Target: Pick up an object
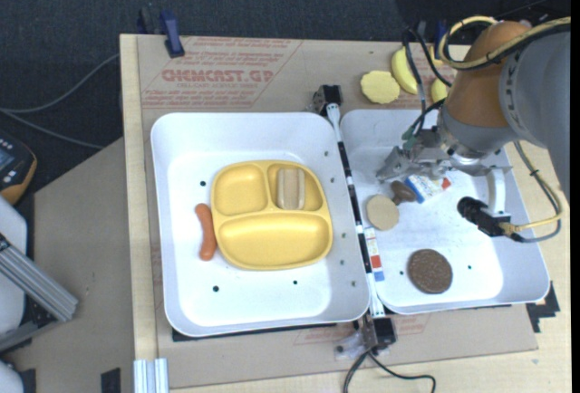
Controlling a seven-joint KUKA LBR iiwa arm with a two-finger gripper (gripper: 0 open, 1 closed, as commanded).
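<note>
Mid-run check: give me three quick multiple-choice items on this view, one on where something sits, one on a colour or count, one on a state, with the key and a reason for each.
1. Where does the orange sausage lie?
A. in the left bin, beside the yellow tray
B. inside a tray compartment
C. in the right bin

2. How many compartments does the yellow tray have?
A. two
B. three
C. four

3. Where is the hand now?
A. down over the small items at the back of the right bin
B. over the left bin
C. off the bench

Key:
1 A: the sausage rests on the left bin floor by the tray's left edge.
2 B: two small compartments sit above one large one.
3 A: it sits low in the right bin, behind the tan disc and the dark brown disc.
</note>
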